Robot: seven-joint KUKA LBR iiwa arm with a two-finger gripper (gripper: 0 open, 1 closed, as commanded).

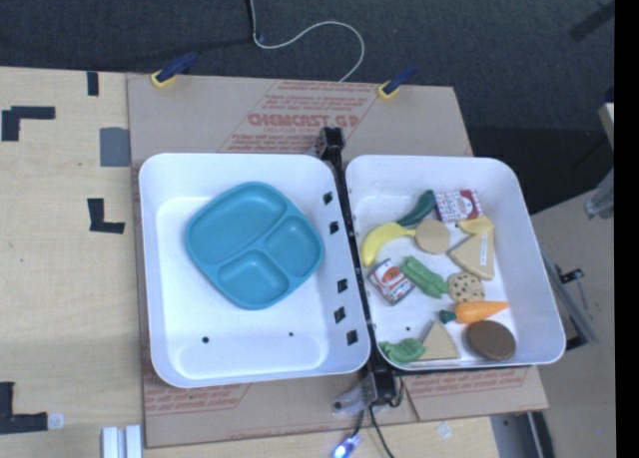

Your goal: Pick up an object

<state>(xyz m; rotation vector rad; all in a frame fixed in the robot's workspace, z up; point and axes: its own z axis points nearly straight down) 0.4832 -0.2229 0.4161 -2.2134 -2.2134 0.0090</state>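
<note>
From the fixed camera above the tabletop (60, 246), two shallow white bins sit side by side on a sheet of brown cardboard (300, 117). The left white bin (160, 336) carries a light blue plastic tray with three compartments (255, 243), lying flat a little far of the bin's middle. The right white bin (534, 276) carries a loose heap of toy food. A yellow plastic banana (382, 239) lies at the heap's left, close to the wall between the bins, its long axis running from near-left to far-right. Just far of it is a dark green pepper-like piece (418, 209), and right of that a small red-and-white carton (458, 205). A round tan biscuit (433, 237) and a pale cheese wedge (473, 256) sit mid-bin. Nearer the camera lie a small red-labelled can (391, 281), a green bean pod (426, 277), an orange carrot (481, 312) lying left to right, and a brown round disc (491, 340) in the near-right corner.

The state of the hand cannot be told from this view, so which way the pieces lie from it cannot be told either. As a judgement, any pick must go into the right bin; since the arm reaches in from the right, the carrot and the brown disc would be the nearer pieces, while the banana lies farthest across.
</note>
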